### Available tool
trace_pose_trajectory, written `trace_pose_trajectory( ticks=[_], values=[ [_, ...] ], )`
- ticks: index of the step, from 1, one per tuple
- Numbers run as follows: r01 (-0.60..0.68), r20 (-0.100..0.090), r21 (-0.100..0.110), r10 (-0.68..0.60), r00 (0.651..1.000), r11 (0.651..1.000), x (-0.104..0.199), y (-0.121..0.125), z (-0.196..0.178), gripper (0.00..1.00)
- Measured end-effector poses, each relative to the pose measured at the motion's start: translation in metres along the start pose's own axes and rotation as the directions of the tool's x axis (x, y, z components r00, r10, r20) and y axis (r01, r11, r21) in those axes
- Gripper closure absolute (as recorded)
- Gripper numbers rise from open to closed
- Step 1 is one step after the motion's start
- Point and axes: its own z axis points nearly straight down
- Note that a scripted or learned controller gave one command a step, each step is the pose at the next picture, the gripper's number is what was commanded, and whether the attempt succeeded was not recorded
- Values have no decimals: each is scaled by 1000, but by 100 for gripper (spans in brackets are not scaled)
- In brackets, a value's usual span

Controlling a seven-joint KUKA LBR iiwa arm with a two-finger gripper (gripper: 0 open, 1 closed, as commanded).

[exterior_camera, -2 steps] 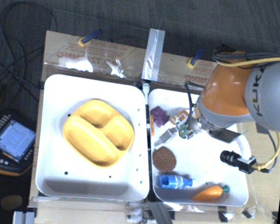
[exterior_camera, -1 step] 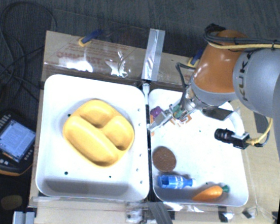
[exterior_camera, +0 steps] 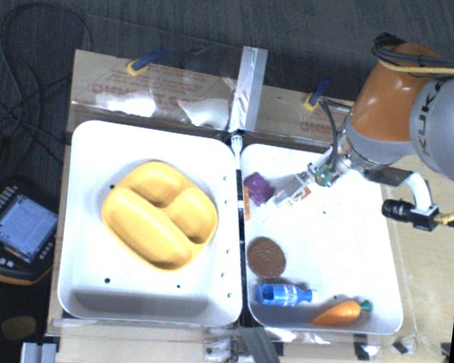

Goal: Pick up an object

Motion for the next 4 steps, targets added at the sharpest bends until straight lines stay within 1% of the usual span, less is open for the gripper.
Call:
trace_pose_trajectory(
  ticks=[1,2,3,4],
  values=[
    [144,28,-23,-144,989,989,-13,-4,63,0],
    [149,42,-31,-148,988,988,-23,14,72,0],
    [159,32,-27,-158,987,987,-28,16,72,0],
    [70,41,-40,-69,997,997,-20,12,73,0]
  ],
)
